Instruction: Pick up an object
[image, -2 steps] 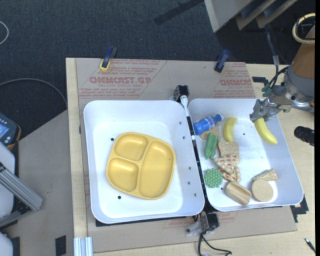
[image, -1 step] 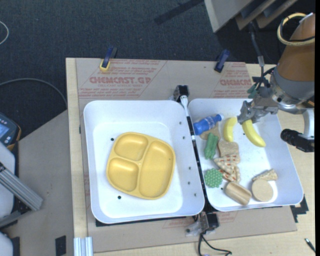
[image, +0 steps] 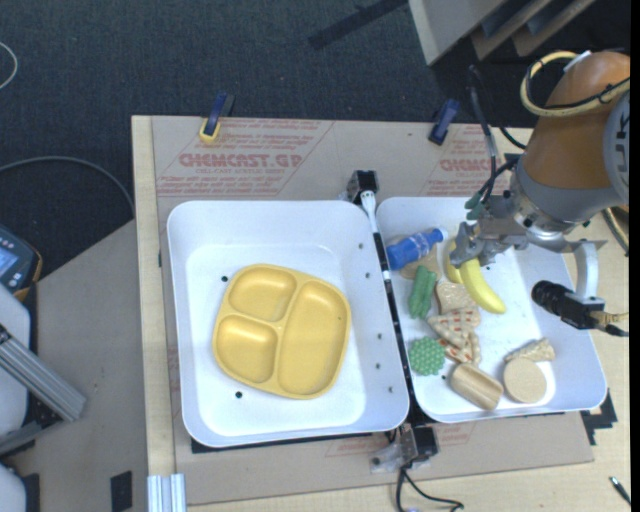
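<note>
We see the arm's two-finger gripper (image: 474, 250) low over the far end of the right-hand shallow white bin (image: 580, 385), just above a yellow plastic banana (image: 481, 287), though we cannot tell how its fingers stand. Around it in that bin lie a blue bottle (image: 413, 247), a green pickle-shaped toy (image: 422, 292), waffle-patterned tan wedges (image: 457, 328), a green knobbly ball (image: 427, 355), a tan wooden cylinder (image: 474, 386) and a round cream biscuit-like disc (image: 527, 379). The left-hand white bin (image: 195, 240) holds a yellow three-compartment plastic plate (image: 281, 329).
</note>
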